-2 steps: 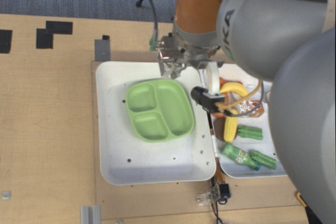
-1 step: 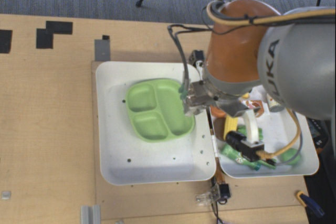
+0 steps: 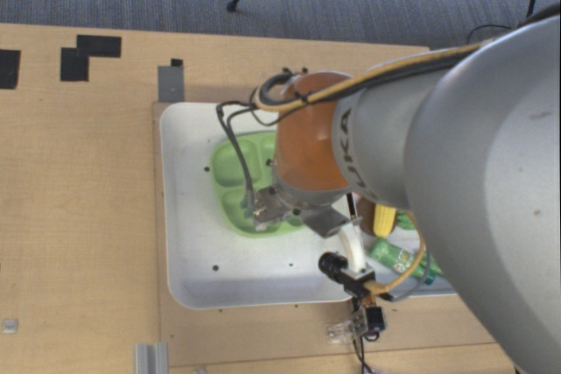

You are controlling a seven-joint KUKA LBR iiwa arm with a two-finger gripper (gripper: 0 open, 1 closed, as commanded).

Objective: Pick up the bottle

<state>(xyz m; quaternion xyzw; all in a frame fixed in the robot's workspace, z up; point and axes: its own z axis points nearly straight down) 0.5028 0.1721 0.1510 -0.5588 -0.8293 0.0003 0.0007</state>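
Risking a miss: gripper over green tray at frame centre, opening impossible to tell, green bottle lower right.

A white bin is seen on a tan wooden bench. A light green tray is laid inside it. A green bottle with a patterned label is shown beside a yellow object. The arm is coloured grey, banded in orange.
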